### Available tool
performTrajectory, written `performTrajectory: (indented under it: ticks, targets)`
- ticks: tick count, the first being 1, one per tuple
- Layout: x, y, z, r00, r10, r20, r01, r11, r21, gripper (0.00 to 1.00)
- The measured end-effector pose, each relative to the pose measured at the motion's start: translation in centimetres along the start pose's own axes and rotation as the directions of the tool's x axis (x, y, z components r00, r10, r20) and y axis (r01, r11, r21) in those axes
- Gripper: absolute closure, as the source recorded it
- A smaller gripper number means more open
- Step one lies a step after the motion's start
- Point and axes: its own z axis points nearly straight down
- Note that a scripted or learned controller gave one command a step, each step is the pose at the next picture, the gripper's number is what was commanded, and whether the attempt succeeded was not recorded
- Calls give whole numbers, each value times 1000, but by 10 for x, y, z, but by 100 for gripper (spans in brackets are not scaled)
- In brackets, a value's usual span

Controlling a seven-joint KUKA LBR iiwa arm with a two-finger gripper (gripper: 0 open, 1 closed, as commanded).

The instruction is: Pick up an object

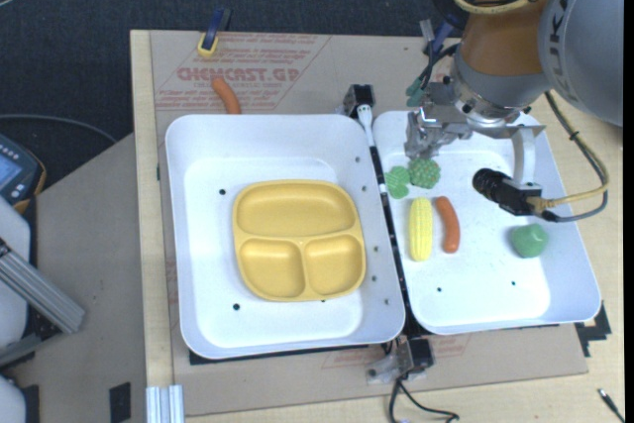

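The gripper (424,142) hangs over the far left part of the right bin (555,297), directly above a green broccoli piece (425,173); whether its jaws are wide or narrow cannot be told from this angle. Just nearer in that bin lie a corn cob (421,228) and a sausage (450,224) side by side, a green cup (529,240) to their right. The left bin (198,213) holds a yellow divided plate (297,239).

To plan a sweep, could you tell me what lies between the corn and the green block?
The orange sausage lies beside the corn; bare bin floor then reaches the green block.
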Motion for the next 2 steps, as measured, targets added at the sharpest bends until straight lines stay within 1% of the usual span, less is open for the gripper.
performTrajectory:
  ticks: [1, 2]
  targets:
    - [5, 5, 15, 1000, -1, 1, 1, 1000, 2, 100]
    - [3, -1, -4, 1000, 0, 1, 0, 1000, -6, 100]
